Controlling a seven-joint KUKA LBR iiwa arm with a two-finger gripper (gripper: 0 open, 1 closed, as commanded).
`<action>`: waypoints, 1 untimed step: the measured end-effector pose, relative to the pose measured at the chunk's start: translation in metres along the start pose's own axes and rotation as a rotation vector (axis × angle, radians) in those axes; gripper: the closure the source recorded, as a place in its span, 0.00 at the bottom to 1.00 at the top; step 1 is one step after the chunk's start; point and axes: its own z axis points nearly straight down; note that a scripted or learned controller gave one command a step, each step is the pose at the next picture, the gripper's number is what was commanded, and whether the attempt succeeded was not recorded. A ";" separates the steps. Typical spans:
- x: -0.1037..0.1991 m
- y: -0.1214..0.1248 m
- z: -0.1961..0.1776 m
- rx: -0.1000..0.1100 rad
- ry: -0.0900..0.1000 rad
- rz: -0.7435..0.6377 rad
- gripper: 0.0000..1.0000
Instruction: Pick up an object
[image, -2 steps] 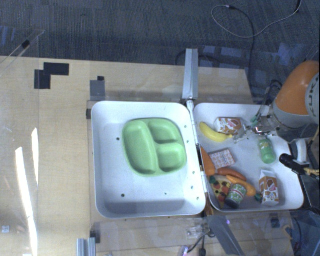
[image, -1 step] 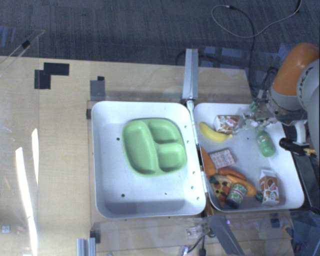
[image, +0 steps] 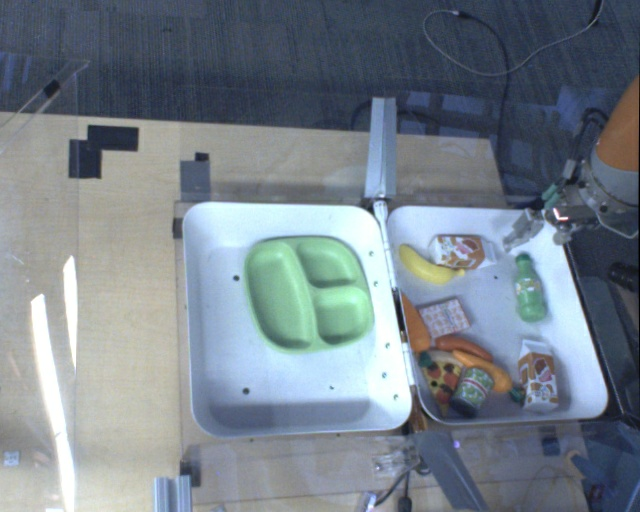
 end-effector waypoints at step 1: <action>0.004 -0.028 0.102 0.001 0.001 -0.009 0.00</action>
